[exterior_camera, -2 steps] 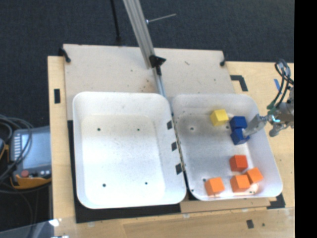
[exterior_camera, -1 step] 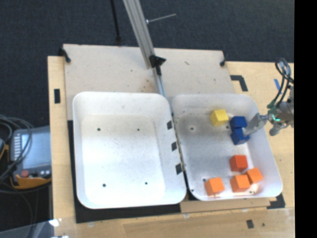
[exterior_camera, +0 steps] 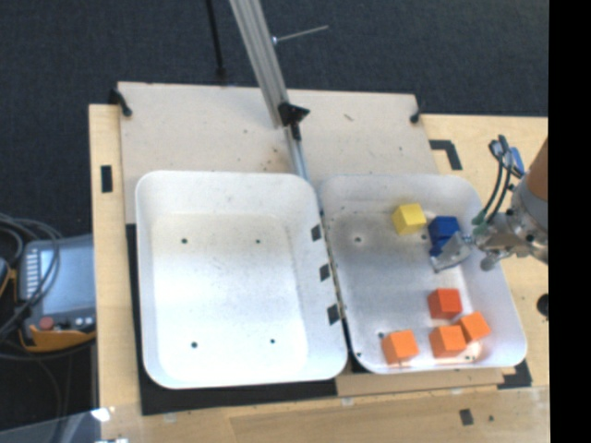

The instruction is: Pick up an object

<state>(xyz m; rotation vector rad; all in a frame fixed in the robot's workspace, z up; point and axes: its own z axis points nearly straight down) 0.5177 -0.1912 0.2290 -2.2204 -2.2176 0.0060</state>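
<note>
Camera view is looking down on a desk (exterior_camera: 106,146) carrying two white bins side by side. Going from the left, the left bin (exterior_camera: 157,201) is sitting toward the desk's left edge. The right bin (exterior_camera: 365,201) is lying toward the desk's right edge and is holding all the blocks: a yellow cube (exterior_camera: 409,218) near its far edge, a blue block (exterior_camera: 443,232) just beside and to the right of the yellow one, and four orange cubes (exterior_camera: 446,304) clustering toward the near right corner.

The gripper (exterior_camera: 454,252) is reaching in from the desk's right edge and is sitting at the blue block, with its metal tips showing just below and right of it. The blue block is lying to the left of the wrist, at the gripper's far end. Whether the fingers are closing around it or merely touching it I cannot tell; the tips are too small and blurred.

The blue block is looking compact, roughly cube-like, saturated blue, slightly tilted, with no clear long axis.
</note>
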